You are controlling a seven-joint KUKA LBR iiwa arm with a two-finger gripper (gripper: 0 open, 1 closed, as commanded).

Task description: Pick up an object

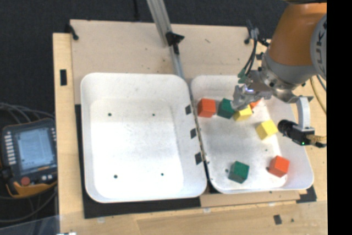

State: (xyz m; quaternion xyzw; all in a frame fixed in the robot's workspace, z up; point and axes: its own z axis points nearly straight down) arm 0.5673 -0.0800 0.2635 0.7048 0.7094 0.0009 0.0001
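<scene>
The right bin (220, 140) holds several small blocks. An orange block (207, 108) and a green block (225, 109) lie side by side near its far left. A yellow block (243, 113) sits just right of the green one, directly under my gripper (242, 100). Another yellow block (267, 129) lies at mid right, a second green block (238, 171) near the front, and an orange block (279, 165) at the front right. My gripper hangs low over the green and yellow pair, and a bit of orange shows behind it.
The left bin (137, 135) stands beside the right one. A slanted metal pole (159, 14) rises from the bench behind the bins. A handheld control pendant (30, 151) lies off the bench at left. Cables hang by the wrist at right.
</scene>
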